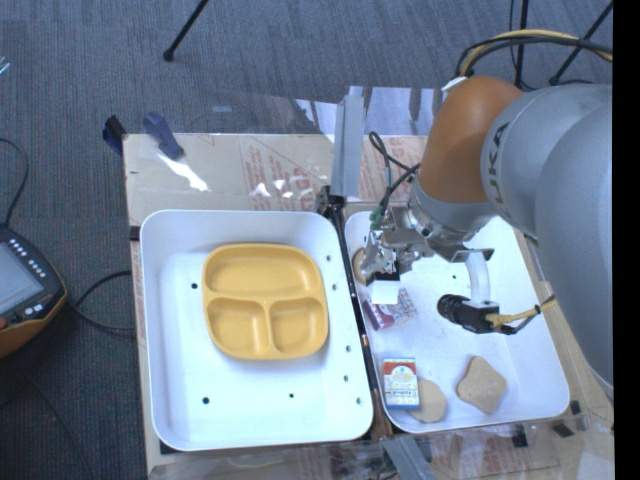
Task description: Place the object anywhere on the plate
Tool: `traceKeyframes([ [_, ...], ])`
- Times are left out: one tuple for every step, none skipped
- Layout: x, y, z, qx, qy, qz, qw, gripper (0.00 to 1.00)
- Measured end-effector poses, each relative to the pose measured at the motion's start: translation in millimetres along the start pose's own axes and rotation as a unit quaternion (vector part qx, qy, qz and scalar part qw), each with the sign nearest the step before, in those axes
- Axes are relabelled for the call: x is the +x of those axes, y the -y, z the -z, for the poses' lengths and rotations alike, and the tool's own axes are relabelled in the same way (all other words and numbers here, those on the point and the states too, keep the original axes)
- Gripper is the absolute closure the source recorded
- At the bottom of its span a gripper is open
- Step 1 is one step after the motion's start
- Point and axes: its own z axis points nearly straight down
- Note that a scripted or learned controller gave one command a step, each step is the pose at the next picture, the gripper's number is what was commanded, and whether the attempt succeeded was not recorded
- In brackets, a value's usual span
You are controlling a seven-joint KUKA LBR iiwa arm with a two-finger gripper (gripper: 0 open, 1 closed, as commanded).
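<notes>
The gripper [383,268] hangs low over the far left part of the right bin [530,268], close to that bin's left wall, and just below it sits a small white-and-dark packet [388,303], which I judge to be the object being tried for; whether the fingers are wide, narrow or closed on it I cannot tell, since the wrist body covers them. The yellow plate [266,300], with three compartments, lies in the middle of the left bin [170,268], well apart from the packet. Nearer in the right bin lie a small red-and-blue box [400,382] and two tan flat pieces [481,384]. To do this step well, I would descend straight, centred on the packet, keep clear of the bin wall, and lift high enough to pass over both rims before crossing left to the plate
</notes>
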Motion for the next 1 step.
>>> traceKeyframes([
  [97.7, 21.1, -0.5, 0.001, -0.001, 0.001, 1.0, 1.0],
])
